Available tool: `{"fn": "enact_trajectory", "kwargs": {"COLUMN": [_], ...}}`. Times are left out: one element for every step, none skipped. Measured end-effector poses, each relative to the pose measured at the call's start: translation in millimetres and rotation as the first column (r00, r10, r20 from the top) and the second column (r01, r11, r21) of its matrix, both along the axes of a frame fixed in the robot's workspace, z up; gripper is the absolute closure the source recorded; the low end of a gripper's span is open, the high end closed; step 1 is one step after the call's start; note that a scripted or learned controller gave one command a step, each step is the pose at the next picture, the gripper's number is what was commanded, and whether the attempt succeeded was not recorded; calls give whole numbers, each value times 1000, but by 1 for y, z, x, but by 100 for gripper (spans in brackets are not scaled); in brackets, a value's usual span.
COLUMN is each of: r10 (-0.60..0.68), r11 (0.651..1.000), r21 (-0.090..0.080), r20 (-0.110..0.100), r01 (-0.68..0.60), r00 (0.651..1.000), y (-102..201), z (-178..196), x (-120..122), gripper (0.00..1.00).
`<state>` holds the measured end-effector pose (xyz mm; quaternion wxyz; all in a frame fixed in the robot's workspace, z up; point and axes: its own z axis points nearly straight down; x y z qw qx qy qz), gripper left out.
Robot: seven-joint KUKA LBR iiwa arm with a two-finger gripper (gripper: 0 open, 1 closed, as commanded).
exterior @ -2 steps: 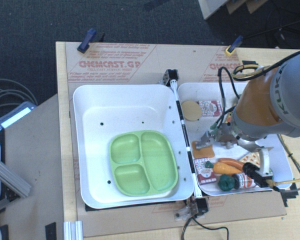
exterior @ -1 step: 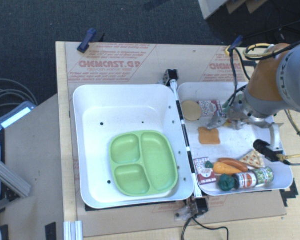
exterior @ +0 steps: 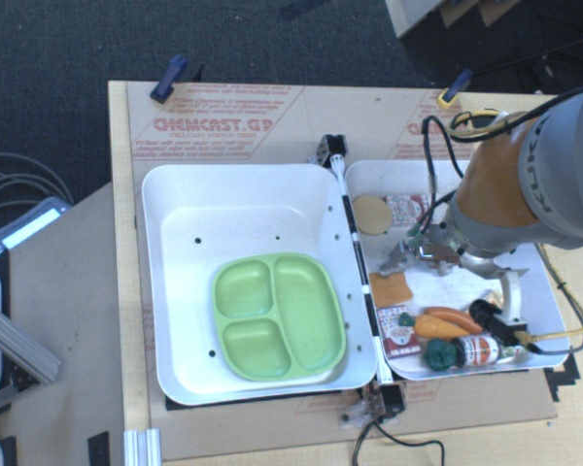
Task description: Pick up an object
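The claw [exterior: 420, 251] is low in the right bin [exterior: 408, 175], at the end of the grey arm [exterior: 525, 187]; I cannot tell its state. Near it lie a round tan disc [exterior: 372, 215], an orange square [exterior: 392, 288], a carrot [exterior: 447, 322] and a green-capped bottle [exterior: 466, 352]. The left bin [exterior: 175, 202] holds a green divided tray [exterior: 277, 316]. Both bins sit on the table [exterior: 223, 119].

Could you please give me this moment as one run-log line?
arm: over right bin | gripper: low, nothing seen held | green tray: left bin
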<state>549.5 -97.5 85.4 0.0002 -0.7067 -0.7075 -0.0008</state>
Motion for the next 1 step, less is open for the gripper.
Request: {"fn": "enact_trajectory", "kwargs": {"r10": [-1], "r11": [1000], "r21": [-1], "r20": [1], "r01": [1], "r00": [1000], "y": [1], "z": [0], "x": [-33], "gripper": [0]}}
